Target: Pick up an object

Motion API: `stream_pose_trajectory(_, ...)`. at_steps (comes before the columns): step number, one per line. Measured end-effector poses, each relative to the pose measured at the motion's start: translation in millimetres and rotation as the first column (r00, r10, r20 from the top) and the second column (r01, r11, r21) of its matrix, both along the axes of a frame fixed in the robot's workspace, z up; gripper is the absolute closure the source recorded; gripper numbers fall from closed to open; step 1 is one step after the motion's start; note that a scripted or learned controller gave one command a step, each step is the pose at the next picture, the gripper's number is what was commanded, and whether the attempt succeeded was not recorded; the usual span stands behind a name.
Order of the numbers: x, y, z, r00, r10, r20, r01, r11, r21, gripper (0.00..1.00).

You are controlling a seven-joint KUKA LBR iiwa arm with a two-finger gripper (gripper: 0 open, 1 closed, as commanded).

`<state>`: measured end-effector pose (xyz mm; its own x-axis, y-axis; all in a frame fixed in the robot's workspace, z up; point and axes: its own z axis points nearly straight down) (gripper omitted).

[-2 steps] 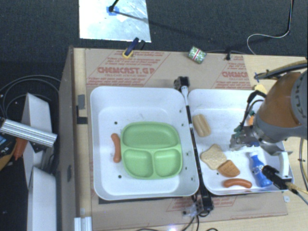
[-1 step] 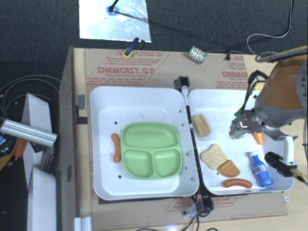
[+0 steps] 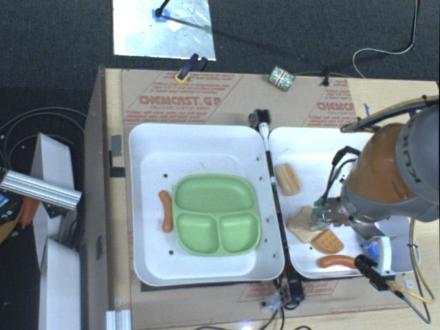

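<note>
My gripper (image 3: 322, 217) is low in the right bin (image 3: 309, 146), directly over a pale tan piece of food (image 3: 298, 225). A waffle-like orange cracker (image 3: 327, 241) lies just below it. A red sausage (image 3: 336, 260) rests near the bin's front edge. A tan bread roll (image 3: 287, 179) lies at the bin's left side. The arm (image 3: 392, 174) covers the right half of that bin.
The left bin (image 3: 148, 184) holds a green divided plate (image 3: 216, 213) and an orange sausage (image 3: 166, 211) to its left. A blue and white object (image 3: 377, 251) sits at the right bin's front right corner. Cables run along the bench's right edge.
</note>
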<state>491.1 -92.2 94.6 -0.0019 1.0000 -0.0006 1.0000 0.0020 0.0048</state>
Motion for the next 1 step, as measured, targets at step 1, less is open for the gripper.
stream_pose_trajectory(1, 99.0, -32.7, 63.6, 1.0, 0.002, 0.0, -0.002, 1.0, -0.001, 0.0)
